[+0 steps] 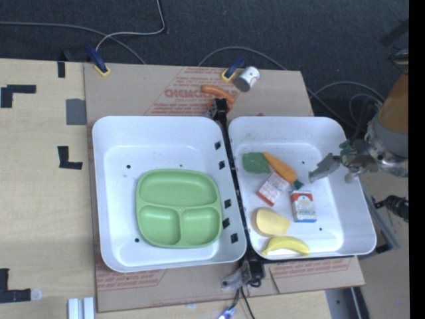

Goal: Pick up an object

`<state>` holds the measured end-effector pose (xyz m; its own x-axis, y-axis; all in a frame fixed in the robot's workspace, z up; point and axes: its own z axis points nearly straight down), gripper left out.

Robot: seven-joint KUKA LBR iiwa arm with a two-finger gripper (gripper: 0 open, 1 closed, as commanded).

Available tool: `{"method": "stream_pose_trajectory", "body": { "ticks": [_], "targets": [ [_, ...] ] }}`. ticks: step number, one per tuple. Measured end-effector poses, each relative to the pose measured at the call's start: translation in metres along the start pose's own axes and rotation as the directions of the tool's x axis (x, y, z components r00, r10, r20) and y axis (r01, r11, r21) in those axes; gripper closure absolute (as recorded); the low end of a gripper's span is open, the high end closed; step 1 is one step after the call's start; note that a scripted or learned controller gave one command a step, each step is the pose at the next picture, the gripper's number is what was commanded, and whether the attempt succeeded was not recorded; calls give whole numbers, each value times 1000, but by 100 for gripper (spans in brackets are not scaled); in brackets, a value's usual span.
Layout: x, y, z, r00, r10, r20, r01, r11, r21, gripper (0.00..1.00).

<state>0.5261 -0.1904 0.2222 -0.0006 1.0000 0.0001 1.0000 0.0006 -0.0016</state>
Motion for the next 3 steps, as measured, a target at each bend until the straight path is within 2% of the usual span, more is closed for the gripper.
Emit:
{"method": "stream_pose_trajectory", "body": {
  "ticks": [1, 2, 3],
  "targets": [
    [43, 41, 86, 1000, -1, -1, 1, 1000, 2, 0],
    [76, 92, 136, 1000, -2, 0, 2, 1000, -5, 0],
    [76, 93, 125, 1000, -3, 0, 3, 1000, -7, 100]
  ]
}}
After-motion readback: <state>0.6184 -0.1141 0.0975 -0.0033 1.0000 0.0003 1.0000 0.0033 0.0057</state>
